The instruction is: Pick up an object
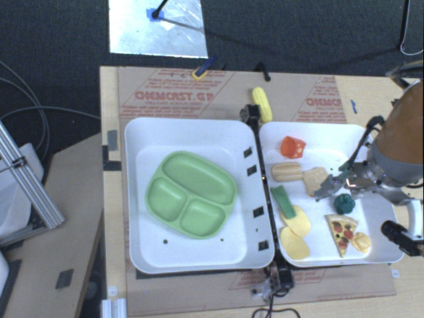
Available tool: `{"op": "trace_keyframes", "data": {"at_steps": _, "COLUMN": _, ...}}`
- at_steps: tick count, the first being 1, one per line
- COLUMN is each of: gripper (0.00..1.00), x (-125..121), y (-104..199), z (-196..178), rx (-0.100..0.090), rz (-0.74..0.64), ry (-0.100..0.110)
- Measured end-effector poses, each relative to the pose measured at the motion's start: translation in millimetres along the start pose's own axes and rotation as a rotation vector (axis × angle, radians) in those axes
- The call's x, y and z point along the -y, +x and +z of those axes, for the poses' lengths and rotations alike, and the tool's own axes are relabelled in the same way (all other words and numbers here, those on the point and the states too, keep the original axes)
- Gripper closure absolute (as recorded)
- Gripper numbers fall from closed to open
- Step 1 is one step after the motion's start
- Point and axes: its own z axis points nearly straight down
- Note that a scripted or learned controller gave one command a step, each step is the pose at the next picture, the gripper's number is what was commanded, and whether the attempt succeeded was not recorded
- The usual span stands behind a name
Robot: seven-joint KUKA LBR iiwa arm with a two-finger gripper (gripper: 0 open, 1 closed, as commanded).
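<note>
Gripper point(334, 189): low in the right bin point(318, 132), jaw state hidden, cannot tell.
Nearest targets: tan toy piece point(314, 179) just left; dark green ball point(344, 204) just beside.
Advice: centre over one item, descend straight, avoid nudging the pizza slice point(342, 233).

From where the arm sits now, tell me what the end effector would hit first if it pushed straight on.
Probably the tan toy piece: the end effector points left across the right bin, its tip beside that piece. Height is unclear, so it might pass over it.
</note>
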Motion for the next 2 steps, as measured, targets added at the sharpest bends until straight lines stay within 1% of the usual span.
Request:
{"op": "trace_keyframes", "data": {"at_steps": 1, "gripper": 0.0, "x": 17.0, "y": 37.9, "z": 76.8, "rx": -0.003, "rz": -0.004, "ry": 0.007}}
{"op": "trace_keyframes", "data": {"at_steps": 2, "gripper": 0.0, "x": 13.1, "y": 132.1, "z": 6.7, "rx": -0.004, "rz": -0.012, "ry": -0.007}}
